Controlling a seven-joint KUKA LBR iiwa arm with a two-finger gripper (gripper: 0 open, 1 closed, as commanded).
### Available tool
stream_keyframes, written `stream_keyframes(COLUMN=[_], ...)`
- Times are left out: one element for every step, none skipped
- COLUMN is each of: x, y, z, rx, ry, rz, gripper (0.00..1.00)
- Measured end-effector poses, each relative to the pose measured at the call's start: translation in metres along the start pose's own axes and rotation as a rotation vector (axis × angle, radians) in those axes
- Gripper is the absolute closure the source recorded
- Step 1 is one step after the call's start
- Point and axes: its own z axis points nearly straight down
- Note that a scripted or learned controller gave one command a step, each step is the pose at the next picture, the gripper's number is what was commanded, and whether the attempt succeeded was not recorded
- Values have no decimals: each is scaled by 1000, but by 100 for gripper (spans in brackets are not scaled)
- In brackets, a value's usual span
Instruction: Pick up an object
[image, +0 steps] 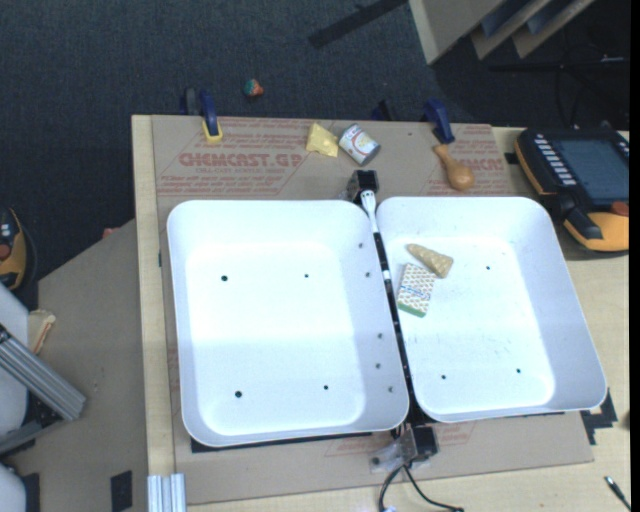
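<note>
Glossy white plastic bins (200, 300), cardboard bench (150, 160)

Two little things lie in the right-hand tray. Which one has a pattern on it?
The flat rectangular piece, nearer the camera: it has a green and white pattern. The wedge touching its far end is plain tan.

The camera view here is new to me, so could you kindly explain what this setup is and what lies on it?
One camera looks down at a slant on a bench with a brown board carrying two shallow white bins. The left bin and right bin sit side by side. In the right bin, near its left wall, lie a tan wedge and a patterned block, touching. Behind the bins on the board lie a yellow piece, a small box and a wooden pear-shaped piece.
</note>
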Motion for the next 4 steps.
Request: stream_keyframes(x=[83, 124, 160, 157], y=[45, 28, 43, 50], z=[156, -4, 212, 3], rx=[30, -8, 31, -7], ry=[9, 8, 6, 8], rz=[-17, -14, -10, -9], gripper=[100, 100, 100, 100])
